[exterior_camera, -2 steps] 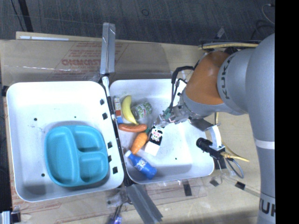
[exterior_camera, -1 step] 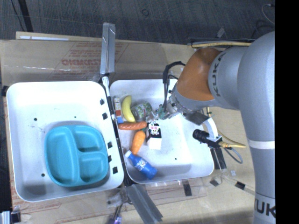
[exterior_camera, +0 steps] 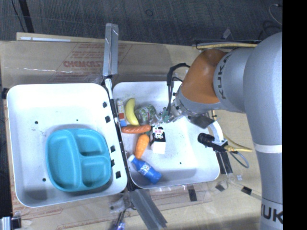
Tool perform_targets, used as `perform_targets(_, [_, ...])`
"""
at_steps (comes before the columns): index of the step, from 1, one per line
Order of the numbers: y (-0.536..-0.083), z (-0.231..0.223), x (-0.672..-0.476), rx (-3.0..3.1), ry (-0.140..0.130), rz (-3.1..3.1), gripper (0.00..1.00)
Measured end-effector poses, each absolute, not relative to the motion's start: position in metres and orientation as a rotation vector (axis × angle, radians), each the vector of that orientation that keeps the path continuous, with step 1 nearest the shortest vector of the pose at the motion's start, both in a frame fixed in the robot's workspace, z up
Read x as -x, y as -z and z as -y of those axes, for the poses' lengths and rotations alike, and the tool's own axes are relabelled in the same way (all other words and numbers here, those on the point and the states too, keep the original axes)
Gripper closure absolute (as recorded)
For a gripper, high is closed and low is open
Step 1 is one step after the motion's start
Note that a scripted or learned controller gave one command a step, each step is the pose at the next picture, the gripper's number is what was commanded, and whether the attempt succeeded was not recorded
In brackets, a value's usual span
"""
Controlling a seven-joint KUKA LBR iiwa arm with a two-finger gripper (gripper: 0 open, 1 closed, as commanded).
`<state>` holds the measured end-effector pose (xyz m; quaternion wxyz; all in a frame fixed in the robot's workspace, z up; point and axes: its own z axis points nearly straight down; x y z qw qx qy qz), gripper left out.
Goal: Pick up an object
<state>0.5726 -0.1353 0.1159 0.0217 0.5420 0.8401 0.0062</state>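
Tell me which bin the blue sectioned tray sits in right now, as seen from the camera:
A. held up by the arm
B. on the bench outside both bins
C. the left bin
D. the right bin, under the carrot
C. The blue sectioned tray lies flat on the floor of the left bin, while the banana, carrot and blue bottle are in the right bin.
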Motion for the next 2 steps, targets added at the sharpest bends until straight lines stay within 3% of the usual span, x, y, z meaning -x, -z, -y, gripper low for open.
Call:
perform_targets(1, [-0.093,0.130,-0.580,-1.680,-0.001,-2.652,0.00])
perform_targets(2, [-0.091,0.101,-0.548,-1.604,0.001,-2.706,0.00])
